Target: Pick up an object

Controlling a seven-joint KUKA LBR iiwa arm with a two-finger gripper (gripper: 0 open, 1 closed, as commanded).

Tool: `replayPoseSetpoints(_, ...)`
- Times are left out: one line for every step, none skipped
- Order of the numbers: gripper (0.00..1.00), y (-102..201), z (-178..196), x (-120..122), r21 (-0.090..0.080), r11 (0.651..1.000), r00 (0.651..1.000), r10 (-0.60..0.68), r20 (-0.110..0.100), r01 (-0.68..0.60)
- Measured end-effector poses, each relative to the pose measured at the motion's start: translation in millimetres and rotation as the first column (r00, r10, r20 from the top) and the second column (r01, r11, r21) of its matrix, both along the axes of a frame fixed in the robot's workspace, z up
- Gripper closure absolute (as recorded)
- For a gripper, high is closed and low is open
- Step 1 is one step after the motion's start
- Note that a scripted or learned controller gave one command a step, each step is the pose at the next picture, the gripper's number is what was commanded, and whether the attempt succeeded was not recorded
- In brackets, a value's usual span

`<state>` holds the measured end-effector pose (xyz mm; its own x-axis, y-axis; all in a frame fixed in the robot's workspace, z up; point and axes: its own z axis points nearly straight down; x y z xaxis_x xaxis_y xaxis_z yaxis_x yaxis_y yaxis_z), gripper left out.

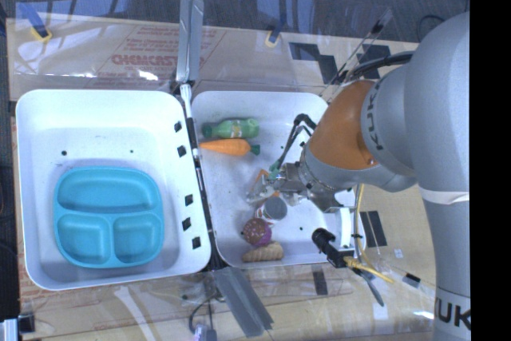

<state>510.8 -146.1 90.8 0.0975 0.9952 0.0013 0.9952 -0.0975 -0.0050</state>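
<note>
Single fixed camera above bench (239, 40), slanted down over both bins (32, 172).

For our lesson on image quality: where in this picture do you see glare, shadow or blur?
Camera view: blue-white glare streaks the clear sheet behind the bins; the arm casts soft shadow over the right bin near the pincer; small items there look blurry, while the blue tray is evenly lit.

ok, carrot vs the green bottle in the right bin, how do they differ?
The carrot is orange with a small green tip at its right end; the green bottle is green all over. The carrot tapers to a point at its left end; the bottle is blunt and rounded. The bottle lies nearer the bin's back wall, the carrot just in front of it. Both lie flat, lengthwise left to right, in the right bin.
</note>
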Motion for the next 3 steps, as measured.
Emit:
replayPoseSetpoints(0.0,33,0,29,-0.001,1.0,1.0,-0.013,0.001,0.013)
replayPoseSetpoints(1.0,32,9,28,-0.001,1.0,1.0,-0.011,-0.001,0.011)
replayPoseSetpoints(1.0,62,101,75,-0.001,0.999,0.999,-0.034,0.003,0.034)
